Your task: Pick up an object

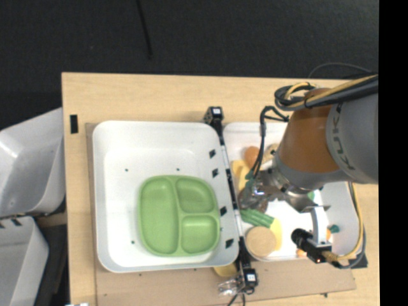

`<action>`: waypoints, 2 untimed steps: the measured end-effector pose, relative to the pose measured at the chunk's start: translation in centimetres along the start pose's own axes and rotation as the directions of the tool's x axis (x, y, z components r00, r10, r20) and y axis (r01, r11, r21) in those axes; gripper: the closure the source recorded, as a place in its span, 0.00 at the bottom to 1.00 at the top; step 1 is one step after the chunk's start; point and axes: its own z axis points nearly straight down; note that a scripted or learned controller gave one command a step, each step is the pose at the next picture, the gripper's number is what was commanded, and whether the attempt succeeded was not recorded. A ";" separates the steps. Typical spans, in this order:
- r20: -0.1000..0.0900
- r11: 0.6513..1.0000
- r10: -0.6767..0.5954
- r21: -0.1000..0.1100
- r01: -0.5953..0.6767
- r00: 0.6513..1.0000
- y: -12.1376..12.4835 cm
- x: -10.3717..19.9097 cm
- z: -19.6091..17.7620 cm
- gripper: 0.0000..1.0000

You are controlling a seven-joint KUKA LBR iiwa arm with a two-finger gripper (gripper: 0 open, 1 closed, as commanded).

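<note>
My gripper hangs low in the right bin, near its left wall, under the grey and orange arm. Just below it lies a green oblong object. A tan round object sits at the bin's front left. A yellow object lies against the left wall, and an orange one lies behind it. The arm covers much of the bin.
The left bin holds a green divided plate. A small yellow thing lies on the bench at the front between the bins. Black clips run along the divider between the bins.
</note>
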 end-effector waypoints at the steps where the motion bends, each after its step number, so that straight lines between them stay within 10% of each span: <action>1: 0.004 1.000 0.006 -0.012 -0.006 1.000 0.1 -2.1 -9.6 1.00; 2: 0.006 1.000 0.000 0.003 0.000 1.000 0.1 -2.1 -9.7 1.00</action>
